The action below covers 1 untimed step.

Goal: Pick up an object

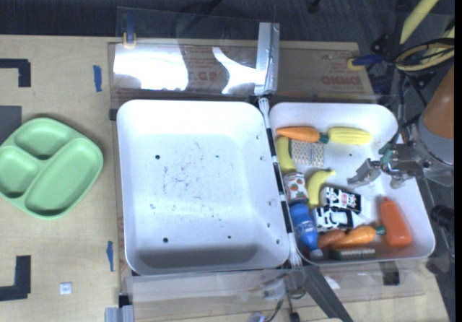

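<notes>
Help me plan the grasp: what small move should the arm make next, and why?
Probably lower the gripper and ease it left toward the black-and-white toy or banana. It hangs over a bare patch of the right bin, with the objects crowded along the bin's left and near sides.

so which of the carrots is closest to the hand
The stubby orange carrot by the right bin's right wall, just below the hand. The one at the top and the one along the bottom lie farther off.

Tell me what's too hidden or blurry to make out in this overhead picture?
- Claw: small and blurred against the right bin; open or shut is unclear.
- Arm: cut off by the right edge.
- Blue bottle: label too small to read.
- Black-and-white toy: partly covered by the carrot.
</notes>
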Tool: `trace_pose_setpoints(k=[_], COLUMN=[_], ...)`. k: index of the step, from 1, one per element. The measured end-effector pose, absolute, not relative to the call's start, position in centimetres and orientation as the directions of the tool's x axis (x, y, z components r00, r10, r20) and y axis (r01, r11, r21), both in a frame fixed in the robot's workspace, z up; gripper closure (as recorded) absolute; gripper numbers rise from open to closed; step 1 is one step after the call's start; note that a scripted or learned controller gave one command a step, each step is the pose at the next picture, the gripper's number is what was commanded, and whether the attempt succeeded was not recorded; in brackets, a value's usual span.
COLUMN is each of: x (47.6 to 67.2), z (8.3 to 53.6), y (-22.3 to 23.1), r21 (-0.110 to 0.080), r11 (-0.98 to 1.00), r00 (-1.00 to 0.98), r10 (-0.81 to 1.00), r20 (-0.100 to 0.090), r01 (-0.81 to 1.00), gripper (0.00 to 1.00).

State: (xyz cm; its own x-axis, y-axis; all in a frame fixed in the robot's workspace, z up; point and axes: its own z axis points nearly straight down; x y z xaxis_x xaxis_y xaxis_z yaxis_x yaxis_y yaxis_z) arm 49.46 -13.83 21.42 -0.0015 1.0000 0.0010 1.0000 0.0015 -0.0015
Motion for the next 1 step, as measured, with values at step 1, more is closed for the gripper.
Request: trace_pose_setpoints(k=[1], x=[48.63], z=[12.44], y=[-11.73], r21=[0.021], r11=[0.127], r00=[-0.126], r10=[0.992], r20=[-0.007], r01=[0.992], gripper=[0.00])
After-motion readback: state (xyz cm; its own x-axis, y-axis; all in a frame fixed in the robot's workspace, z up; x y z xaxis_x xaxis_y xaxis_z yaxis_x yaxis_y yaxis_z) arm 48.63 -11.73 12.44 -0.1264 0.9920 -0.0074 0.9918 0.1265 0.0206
